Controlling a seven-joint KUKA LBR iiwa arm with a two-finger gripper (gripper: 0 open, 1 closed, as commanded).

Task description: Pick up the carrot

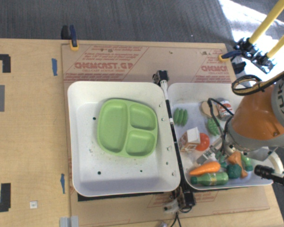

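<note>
Green plate (128, 127) in left bin (80, 126), carrot (206, 168) in right bin (191, 93), perhaps touching bottle (209, 178)

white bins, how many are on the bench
2. The left bin holds a green divided plate. The right bin holds the carrot and other toy food, with the arm over its right part, perhaps hiding more.

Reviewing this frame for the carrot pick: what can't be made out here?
- Gripper: finger state hidden under the arm's orange band and wrist.
- Carrot: whether anything touches it; its right end meets clutter beneath the wrist.
- Right bin: its right side covered by the arm.
- Small box: print too small to read.
</note>
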